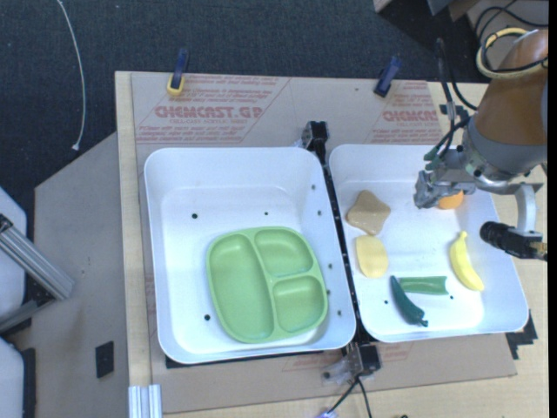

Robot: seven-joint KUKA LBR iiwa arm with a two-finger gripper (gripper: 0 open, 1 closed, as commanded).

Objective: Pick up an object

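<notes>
My gripper [438, 192] hangs low over the back of the right bin [383, 320], right at a small orange object [450, 201] that peeks out beside it. Whether that orange object sits between the fingers is hidden by the wrist. Also in the right bin lie a tan bread-like piece [369, 212], a pale yellow piece [372, 256], a yellow banana [466, 262] and a green pepper-like object [412, 295].
The left bin [174, 190] holds a green divided plate [265, 281]. A black divider clamp [315, 134] sits between the bins at the back. Blue clips [387, 75] hold the cardboard base. The arm's black side piece [513, 238] overhangs the right bin's edge.
</notes>
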